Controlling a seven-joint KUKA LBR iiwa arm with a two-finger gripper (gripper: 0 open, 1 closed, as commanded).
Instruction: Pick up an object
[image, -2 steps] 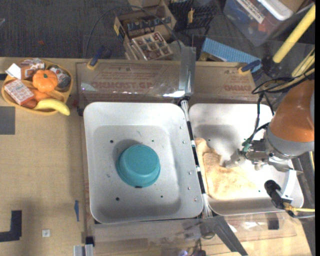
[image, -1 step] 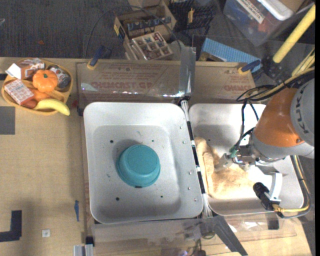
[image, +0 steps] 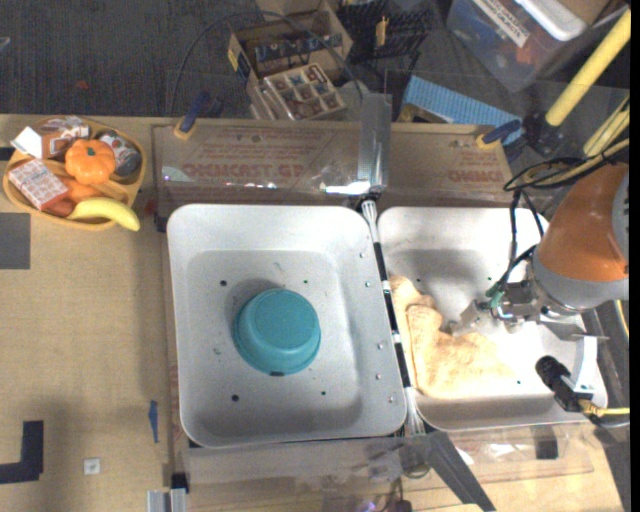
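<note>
The arm (image: 588, 245) stands highest and so closest to the lens: a grey body with a glossy orange band, reaching in from well to the right of the teal bowl (image: 278, 331). Its gripper (image: 468, 321) is low inside the right bin (image: 452, 238), at the upper right edge of the tan thing (image: 445, 352). From this slant I cannot tell whether the gripper is spread or closed, nor whether it touches the tan thing or hangs just above it.

The step in hand looks like the approach or the descent onto a target. Nothing is seen gripped, so I judge the pick not yet made.

The likeliest target is the tan thing. It lies flat on the floor of the right bin, right of the bowl and across the wall between the two bins. It seems to be soft, matte and irregular in outline, perhaps cloth or foam in more than one piece. I cannot say which.

A thing that flat gives little to grip. The next move probably calls for going right down to the bin floor and closing on a raised edge or fold.

The bowl itself sits mouth down in the middle of the left bin (image: 185, 235). It is smooth, round, hard-looking plastic, and its domed back would be awkward to pinch. Both bins are shallow white trays with rounded corners and a dull sheen.
</note>
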